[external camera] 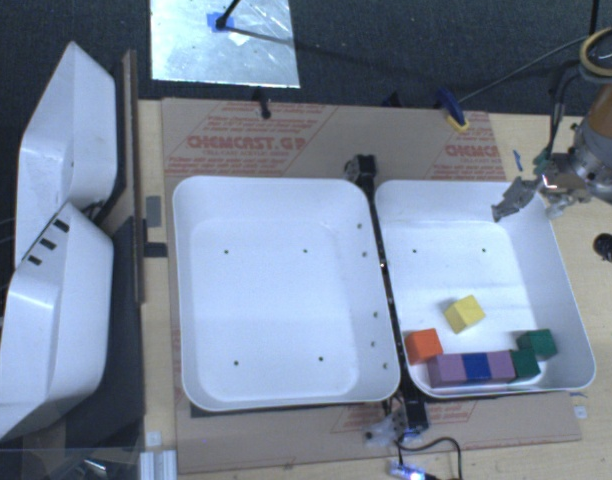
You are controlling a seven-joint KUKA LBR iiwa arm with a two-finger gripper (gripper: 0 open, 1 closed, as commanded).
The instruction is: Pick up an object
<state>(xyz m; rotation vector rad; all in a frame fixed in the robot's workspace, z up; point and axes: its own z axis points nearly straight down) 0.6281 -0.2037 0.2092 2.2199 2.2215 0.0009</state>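
Dark carpet (pixel 406 28) lies far; a shiny metal sheet (pixel 224 28) rests there, left of centre.

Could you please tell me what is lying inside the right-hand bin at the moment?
The right bin holds a yellow block, an orange block, a purple-and-blue bar and green blocks in its near corner. Whatever lies beneath them is covered.

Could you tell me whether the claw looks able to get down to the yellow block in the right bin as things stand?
Probably yes. The yellow block lies apart from the other blocks with bare bin floor around it, and nothing stands between it and the claw at the right bin's far corner.
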